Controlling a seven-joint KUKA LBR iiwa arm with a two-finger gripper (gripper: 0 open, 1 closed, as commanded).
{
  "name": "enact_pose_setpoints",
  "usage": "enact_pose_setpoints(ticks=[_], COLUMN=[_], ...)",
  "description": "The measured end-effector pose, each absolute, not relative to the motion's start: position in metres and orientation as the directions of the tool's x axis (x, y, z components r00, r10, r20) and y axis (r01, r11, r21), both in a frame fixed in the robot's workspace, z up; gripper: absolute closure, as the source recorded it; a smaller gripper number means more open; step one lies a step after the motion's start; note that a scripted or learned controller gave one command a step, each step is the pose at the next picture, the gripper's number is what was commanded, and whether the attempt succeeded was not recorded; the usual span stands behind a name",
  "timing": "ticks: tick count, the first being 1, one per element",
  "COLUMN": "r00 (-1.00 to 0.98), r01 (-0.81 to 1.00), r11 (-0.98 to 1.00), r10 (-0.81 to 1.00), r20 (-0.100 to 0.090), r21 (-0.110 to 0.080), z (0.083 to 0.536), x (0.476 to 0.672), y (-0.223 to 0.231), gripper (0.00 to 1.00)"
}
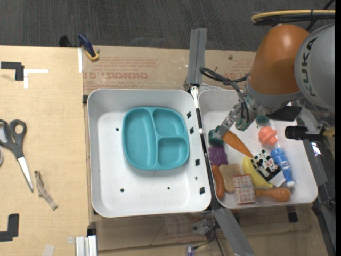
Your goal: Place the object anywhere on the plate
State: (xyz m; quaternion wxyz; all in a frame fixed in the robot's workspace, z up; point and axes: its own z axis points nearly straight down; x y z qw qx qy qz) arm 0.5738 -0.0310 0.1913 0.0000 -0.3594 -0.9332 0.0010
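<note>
Three plate [156, 138] compartments bare; pincer [217, 137] at right-bin edge, grip state unclear.

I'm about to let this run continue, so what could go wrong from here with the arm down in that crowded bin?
1. The toys lie packed together: the carrot, purple piece and banana touch or overlap, so a grab may catch two or slip.
2. The gripper works close to the bin wall and may bump it on the way to the teal plate.

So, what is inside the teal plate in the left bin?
The teal plate lies in the left bin; its three compartments hold no object. The bin floor under the plate is covered and cannot be seen.
</note>
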Motion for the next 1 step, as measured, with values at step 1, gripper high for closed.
enact_pose_setpoints(ticks=[1], r00=[-0.731], r01=[0.683], r11=[0.731], r10=[0.683], r20=[-0.001], r21=[0.0], z=[0.191], x=[0.6127], y=[0.0347], gripper=[1.0])
